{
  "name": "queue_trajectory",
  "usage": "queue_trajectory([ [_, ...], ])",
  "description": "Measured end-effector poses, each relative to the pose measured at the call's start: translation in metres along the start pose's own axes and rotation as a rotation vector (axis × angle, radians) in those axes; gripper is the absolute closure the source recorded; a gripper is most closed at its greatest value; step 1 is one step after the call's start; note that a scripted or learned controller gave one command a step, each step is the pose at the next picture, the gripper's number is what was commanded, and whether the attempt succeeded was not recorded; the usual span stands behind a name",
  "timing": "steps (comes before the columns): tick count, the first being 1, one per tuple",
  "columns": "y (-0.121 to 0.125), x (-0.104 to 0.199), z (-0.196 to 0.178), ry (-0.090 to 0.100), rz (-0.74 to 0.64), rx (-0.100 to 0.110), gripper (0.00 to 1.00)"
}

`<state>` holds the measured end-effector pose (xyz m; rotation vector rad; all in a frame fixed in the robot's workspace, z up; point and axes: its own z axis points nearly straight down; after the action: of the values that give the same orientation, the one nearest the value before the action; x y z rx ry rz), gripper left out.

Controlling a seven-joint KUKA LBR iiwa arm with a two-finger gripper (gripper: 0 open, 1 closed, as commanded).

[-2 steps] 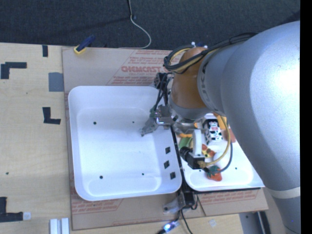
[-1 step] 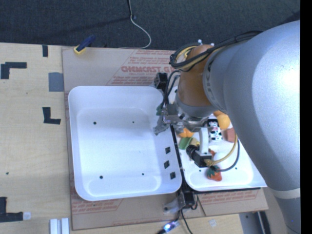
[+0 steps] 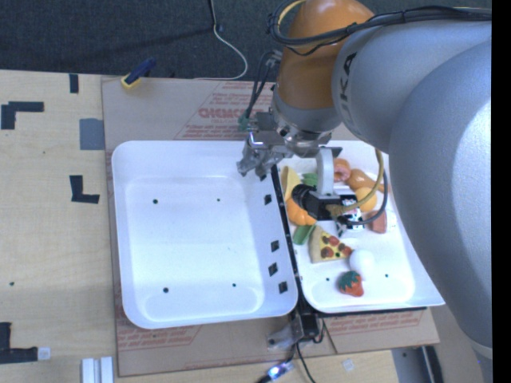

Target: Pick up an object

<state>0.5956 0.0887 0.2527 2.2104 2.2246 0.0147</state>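
Your gripper (image 3: 257,164) sits over the far right corner of the left bin (image 3: 120,159), just beside the rim that bin shares with the right bin (image 3: 417,295). From this slant the wrist and the metal of the tool crowd together, so you can't tell how far it is open or whether anything is in its grasp. The arm (image 3: 415,110) comes in from the right, crossing above the far half of the right bin.

The things to pick all lie in the right bin, across the shared rim from the gripper. Nearest is a yellow piece (image 3: 288,183), just beside that rim and close to the gripper. An orange piece (image 3: 298,211) lies next toward you, then a small green piece (image 3: 303,234). Further toward the front are a pizza slice (image 3: 331,248), a white egg-shaped piece (image 3: 361,259) beside it, and a strawberry (image 3: 350,283) closest to the front rim, well apart from the gripper.
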Motion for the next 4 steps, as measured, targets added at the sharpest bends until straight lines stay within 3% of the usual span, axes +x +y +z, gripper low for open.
queue_trajectory([
  [1, 0.027, 0.068, 0.002, -0.001, -0.002, 0.01, 1.0],
  [2, 0.035, 0.129, 0.021, -0.002, 0.0, 0.013, 1.0],
  [3, 0.07, 0.146, -0.18, 0.003, 0.001, -0.007, 1.0],
  [4, 0.071, 0.143, 0.005, -0.008, 0.005, 0.025, 1.0],
])
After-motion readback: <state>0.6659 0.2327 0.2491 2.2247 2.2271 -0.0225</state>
